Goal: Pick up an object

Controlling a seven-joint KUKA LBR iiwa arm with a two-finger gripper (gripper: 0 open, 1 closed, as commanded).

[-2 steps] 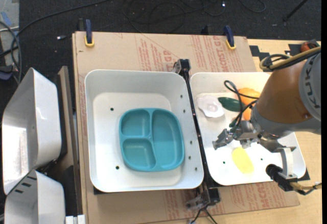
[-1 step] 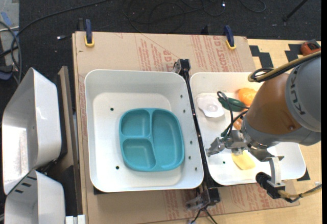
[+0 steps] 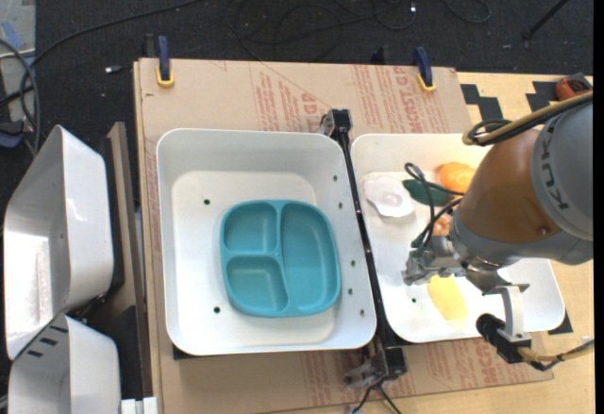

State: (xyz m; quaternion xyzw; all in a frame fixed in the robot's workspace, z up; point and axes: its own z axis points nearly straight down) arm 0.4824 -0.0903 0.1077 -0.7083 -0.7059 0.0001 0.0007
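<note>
**While the arm is reaching into the right bin, no pick yet**

Going left to right: the left bin is holding a teal tray nobody's bothering. The right bin is carrying a white disc, an orange piece and a yellow block. The gripper is hanging low just beside the block, and I can't tell its state, so I'm not calling a grasp. Looks like the approach step; next it's needing to centre over the block and clamp.

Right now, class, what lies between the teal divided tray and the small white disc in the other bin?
In the camera view, the bins' adjoining white walls separate the teal tray from the white disc.
</note>
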